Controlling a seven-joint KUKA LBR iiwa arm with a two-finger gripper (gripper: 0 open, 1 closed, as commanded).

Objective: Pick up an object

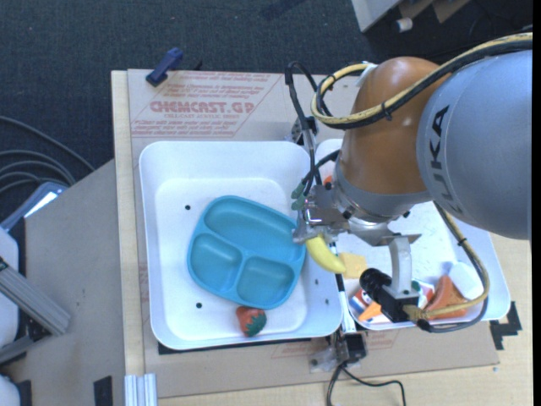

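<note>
Left shallow white plastic bin (161, 227): taken as landmark.

Blue three-compartment plastic plate (243, 250): lying flat at the middle of this bin's floor.

Small red-and-green strawberry-like toy (250, 319): sitting at the bin's near edge, just below the plate.

Yellow banana-shaped toy (325, 255): resting at the bin's right rim, beside the plate's right edge.

Two-finger gripper (306, 225): hanging over the bin's right rim, just above the banana; whether it is clenched or released, cannot tell.

Grey arm with orange band (397, 134): reaching in from right of the bin.

Right white bin (499, 286): adjoining the landmark, holding an orange piece (446, 294) among mixed small items.
</note>
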